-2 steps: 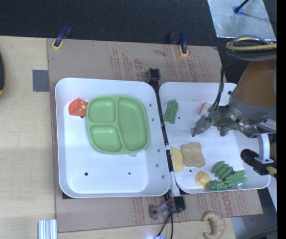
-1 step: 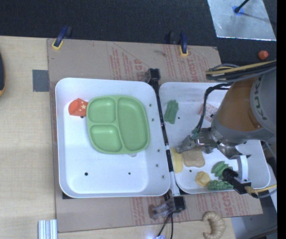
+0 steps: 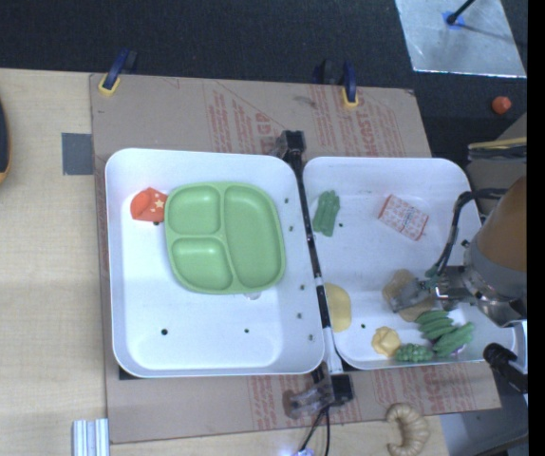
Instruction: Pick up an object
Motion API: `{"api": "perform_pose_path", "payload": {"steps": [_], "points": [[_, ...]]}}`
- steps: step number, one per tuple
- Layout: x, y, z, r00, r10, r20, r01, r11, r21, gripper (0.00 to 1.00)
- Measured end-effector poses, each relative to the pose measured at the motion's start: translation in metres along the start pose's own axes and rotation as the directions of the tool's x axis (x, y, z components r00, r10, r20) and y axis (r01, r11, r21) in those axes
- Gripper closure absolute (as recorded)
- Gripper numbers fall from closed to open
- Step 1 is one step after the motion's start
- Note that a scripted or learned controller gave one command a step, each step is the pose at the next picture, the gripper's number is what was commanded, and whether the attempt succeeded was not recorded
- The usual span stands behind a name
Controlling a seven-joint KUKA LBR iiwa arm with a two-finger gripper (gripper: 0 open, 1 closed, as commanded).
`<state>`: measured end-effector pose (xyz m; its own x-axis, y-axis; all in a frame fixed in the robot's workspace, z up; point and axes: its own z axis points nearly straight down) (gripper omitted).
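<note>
the tool is seen low in the right bin, beside the green beans; whether it is spread cannot be told. a miss could be caused by crowding: the yellow piece lies near.

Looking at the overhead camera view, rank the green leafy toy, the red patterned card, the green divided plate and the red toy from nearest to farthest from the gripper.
From the gripper:
1. Green leafy toy, right bin, just beside it.
2. Red patterned card, right bin, toward the back.
3. Green divided plate, left bin.
4. Red toy, left bin's far left side.
</note>
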<state>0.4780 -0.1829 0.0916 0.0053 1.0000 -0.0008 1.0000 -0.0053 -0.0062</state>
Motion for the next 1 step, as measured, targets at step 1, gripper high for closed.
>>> {"api": "perform_pose_path", "payload": {"steps": [1], "points": [[0.0214,0.0261,-0.0004,1.0,-0.013,-0.001,0.013,1.0,-0.006,0.0]]}}
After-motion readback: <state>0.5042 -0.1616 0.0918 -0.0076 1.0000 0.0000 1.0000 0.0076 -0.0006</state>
